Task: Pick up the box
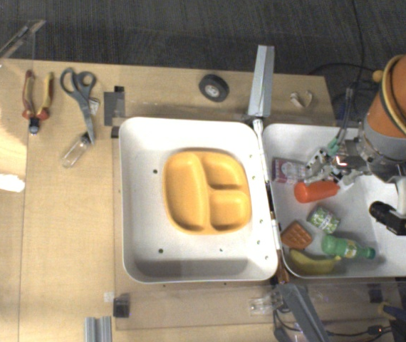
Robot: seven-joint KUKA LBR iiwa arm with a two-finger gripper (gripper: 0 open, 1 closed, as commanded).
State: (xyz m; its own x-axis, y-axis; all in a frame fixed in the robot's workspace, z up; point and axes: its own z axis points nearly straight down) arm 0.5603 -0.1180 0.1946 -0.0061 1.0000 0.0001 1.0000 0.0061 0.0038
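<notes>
My gripper (pixel 326 164) hangs over the upper middle of the right bin (pixel 395 262), reaching in from the right. Just left of it lies a small white and purple box (pixel 285 169), flat against the bin's left wall; the tip is close to the box's right end, and I cannot tell whether they touch. Directly below the gripper lies an orange-red carrot-shaped piece (pixel 317 190). A small brown, square, box-like item (pixel 297 234) rests lower in the bin near the left wall, well apart from the gripper.
Lower in the right bin lie a green can (pixel 323 219), a green bottle (pixel 347 248) and a banana (pixel 313 261). The left bin (pixel 139 191) holds a yellow divided tray (pixel 206 189). Scissors (pixel 83 98), pliers (pixel 35 98) and a tape roll (pixel 214 87) lie on the bench.
</notes>
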